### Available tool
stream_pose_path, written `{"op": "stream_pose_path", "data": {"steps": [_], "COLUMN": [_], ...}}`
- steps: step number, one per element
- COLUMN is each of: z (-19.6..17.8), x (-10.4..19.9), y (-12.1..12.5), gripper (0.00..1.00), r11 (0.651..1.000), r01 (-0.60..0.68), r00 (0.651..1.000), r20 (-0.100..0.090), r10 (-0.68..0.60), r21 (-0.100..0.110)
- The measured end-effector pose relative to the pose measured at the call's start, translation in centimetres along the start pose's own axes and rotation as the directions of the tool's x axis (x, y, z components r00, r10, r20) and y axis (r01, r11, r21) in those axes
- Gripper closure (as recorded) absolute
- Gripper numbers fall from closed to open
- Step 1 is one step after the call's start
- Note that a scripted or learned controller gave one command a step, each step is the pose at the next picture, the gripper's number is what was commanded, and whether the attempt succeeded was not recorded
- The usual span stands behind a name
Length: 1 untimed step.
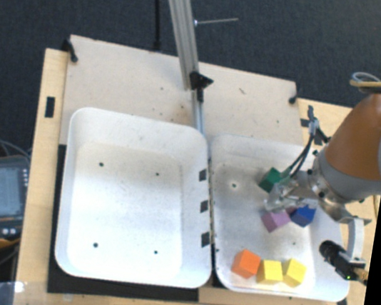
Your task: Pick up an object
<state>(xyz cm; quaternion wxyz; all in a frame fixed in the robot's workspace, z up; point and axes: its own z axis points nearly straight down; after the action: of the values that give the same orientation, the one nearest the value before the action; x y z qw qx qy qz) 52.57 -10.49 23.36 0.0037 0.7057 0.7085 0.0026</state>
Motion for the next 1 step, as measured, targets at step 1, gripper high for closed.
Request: {"op": "stream_pose_path", "data": {"steps": [1], "z": [-0.20], "x": [-0.07], "y": [0.08], "gripper": [1.00], "r11": [1.000], "r01": [0.002], "r00": [1.000], "r20": [-0.001], "r10": [-0.002], "r21": [0.007]}}
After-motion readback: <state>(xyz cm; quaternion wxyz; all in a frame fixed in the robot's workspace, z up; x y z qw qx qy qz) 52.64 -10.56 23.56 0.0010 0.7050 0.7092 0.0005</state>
